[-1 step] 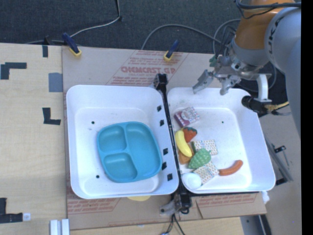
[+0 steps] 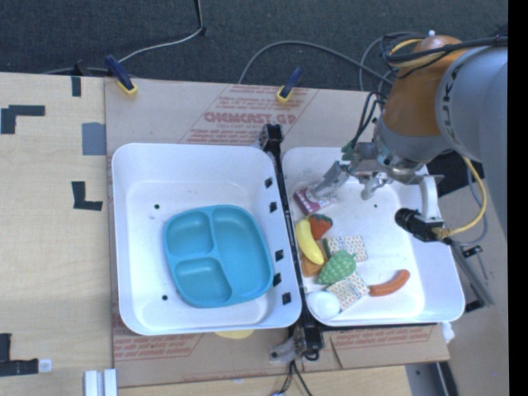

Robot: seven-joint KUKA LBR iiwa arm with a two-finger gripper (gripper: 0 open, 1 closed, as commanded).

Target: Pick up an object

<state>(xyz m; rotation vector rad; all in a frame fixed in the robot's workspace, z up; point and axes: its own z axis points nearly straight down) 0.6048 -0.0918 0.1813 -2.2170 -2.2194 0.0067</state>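
My gripper [image 2: 348, 188] hangs over the back of the right bin [image 2: 429, 304], open, with nothing between its fingers. One finger [image 2: 330, 180] reaches toward a pink and purple wrapper [image 2: 310, 200] lying by the bin's left wall. In front of it sit a red strawberry [image 2: 321, 223], a yellow banana [image 2: 306, 240], a green leafy toy [image 2: 337, 266], two cracker pieces [image 2: 350, 245], a white egg [image 2: 324, 305] and a sausage [image 2: 388, 283].
The left bin [image 2: 136, 172] holds a blue divided plate [image 2: 216, 254]. A black divider [image 2: 280, 221] with clips separates the two bins. The arm's grey and orange body [image 2: 429, 97] looms over the right bin's back right corner, with cables beside it.
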